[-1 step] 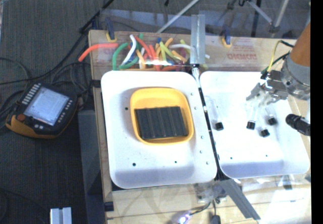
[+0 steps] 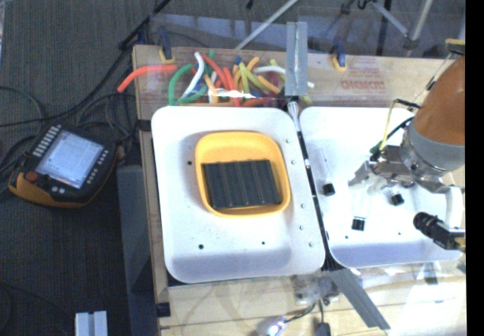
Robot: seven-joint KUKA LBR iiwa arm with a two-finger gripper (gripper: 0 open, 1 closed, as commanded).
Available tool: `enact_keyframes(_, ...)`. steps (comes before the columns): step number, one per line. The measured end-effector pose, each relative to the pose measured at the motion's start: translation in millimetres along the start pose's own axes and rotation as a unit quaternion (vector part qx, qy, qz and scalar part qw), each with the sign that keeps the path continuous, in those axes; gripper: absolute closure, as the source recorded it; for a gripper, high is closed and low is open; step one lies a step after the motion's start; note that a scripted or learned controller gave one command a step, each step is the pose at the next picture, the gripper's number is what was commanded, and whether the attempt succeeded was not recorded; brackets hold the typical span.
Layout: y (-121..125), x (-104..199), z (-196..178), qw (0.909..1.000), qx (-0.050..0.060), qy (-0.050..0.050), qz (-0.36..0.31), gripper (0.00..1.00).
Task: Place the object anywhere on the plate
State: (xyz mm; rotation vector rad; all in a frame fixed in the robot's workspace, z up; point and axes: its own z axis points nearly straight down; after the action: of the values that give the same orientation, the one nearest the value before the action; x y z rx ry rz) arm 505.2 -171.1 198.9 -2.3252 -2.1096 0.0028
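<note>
A yellow plate (image 2: 242, 147) with rounded corners sits in the left white bin (image 2: 227, 251). A dark grey ridged rectangular object (image 2: 240, 184) lies flat on the plate and covers most of its middle. My gripper (image 2: 384, 177) hangs over the right white bin (image 2: 340, 138), well to the right of the plate, below the arm's grey wrist and orange band (image 2: 451, 104). Nothing shows in the gripper.
Small black pieces (image 2: 327, 188) lie on the right bin's floor, another (image 2: 358, 223) nearer the front. A metal divider (image 2: 296, 62) stands between the bins at the back. Coloured tubes (image 2: 219, 79) are piled behind the left bin. A teach pendant (image 2: 64, 164) rests on the floor at left.
</note>
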Motion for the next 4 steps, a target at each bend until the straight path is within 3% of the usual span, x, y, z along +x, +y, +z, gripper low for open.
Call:
enact_keyframes(1, -27, 57, 22, 0.9986, -0.001, 0.0, -0.053, 1.0)
enact_keyframes(2, -10, 103, 16, 0.9803, -0.001, 0.0, -0.198, 1.0)
enact_keyframes(3, 11, 164, 16, 0.9606, -0.001, 0.0, -0.278, 1.0)
enact_keyframes(4, 11, 164, 16, 0.9606, -0.001, 0.0, -0.278, 0.0)
